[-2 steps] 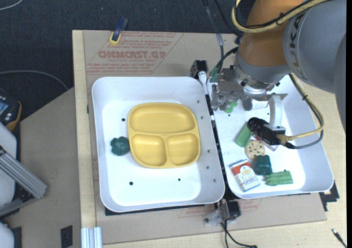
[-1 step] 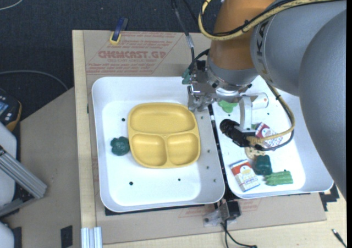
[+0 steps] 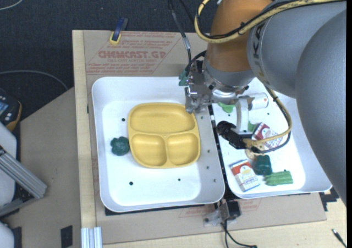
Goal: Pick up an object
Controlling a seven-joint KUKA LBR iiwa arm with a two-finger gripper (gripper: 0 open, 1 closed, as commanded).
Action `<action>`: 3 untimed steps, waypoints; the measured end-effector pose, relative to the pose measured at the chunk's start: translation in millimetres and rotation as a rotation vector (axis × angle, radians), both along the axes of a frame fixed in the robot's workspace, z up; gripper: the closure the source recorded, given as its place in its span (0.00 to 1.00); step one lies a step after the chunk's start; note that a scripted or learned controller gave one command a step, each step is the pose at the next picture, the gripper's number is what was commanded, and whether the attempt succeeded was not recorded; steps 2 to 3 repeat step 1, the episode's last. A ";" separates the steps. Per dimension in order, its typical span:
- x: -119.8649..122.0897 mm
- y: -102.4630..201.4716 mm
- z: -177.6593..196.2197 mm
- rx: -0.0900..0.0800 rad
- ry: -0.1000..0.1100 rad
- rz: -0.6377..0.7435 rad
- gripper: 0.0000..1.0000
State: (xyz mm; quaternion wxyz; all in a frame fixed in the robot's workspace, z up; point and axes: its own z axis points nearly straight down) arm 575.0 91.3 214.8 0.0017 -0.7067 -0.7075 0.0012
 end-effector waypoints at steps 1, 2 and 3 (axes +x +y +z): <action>-3.9 0.5 1.3 0.000 0.000 -0.001 1.00; -3.9 0.5 1.3 0.000 0.000 -0.001 1.00; -3.9 0.5 1.3 0.000 0.000 -0.001 1.00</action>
